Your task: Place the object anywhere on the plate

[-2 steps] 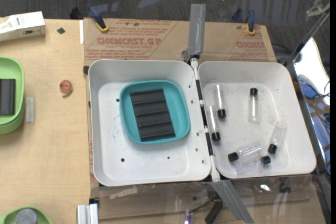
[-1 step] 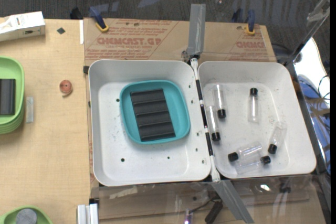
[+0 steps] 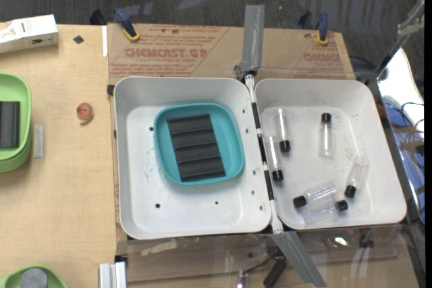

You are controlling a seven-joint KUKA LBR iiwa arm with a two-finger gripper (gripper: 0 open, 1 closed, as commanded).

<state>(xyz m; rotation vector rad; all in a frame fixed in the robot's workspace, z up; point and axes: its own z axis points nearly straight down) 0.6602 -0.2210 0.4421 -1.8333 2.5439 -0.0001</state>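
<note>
White plastic forms both bins. Inside the left bin [image 3: 135, 206] sits a teal plate [image 3: 165, 145] carrying a dark ribbed insert [image 3: 196, 147]. Scattered across the right bin [image 3: 378, 206] are clear vials with black caps [image 3: 325, 134], about six as far as the glare allows, with a cluster [image 3: 317, 197] toward the near side. Arm and gripper state: cannot tell.
</note>
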